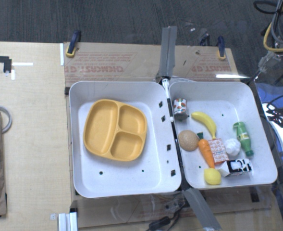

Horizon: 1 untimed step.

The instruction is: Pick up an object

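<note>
Two white bins on the bench, contents as laid out.

Left bin [79,143]: one yellow divided plate [115,129], three compartments, lying toward the bin's left and far side. Right bin [256,109]: small can [180,108] near the far-left corner; banana [205,122] beside it; brown egg-shaped item [188,140] by the left wall; carrot [206,151] touching a red-and-white packet [218,149]; white ball [232,147]; green bottle [242,137] by the right wall; lemon [212,176] and black-and-white carton [236,167] along the near edge. Gripper's jaw state: cannot tell.
</note>
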Each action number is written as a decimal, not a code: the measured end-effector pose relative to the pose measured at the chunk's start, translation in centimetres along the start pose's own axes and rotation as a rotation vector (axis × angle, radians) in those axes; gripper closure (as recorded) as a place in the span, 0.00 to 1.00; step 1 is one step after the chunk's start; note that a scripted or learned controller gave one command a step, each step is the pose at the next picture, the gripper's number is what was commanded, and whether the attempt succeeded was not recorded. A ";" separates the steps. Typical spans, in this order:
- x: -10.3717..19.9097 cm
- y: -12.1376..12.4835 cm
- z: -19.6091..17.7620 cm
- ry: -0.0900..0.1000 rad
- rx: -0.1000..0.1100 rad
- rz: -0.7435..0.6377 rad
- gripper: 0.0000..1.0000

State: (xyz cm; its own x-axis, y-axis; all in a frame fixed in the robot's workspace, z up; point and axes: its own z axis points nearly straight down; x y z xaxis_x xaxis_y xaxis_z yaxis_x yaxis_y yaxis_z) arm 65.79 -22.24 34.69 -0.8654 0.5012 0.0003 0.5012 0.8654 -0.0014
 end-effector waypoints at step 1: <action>2.9 2.9 0.0 0.002 -0.001 -0.368 1.00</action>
State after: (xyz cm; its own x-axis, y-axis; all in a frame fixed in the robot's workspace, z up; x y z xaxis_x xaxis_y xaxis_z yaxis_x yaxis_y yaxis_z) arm 64.78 -18.25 34.65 -0.9877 0.1561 0.0022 0.1561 0.9877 0.0003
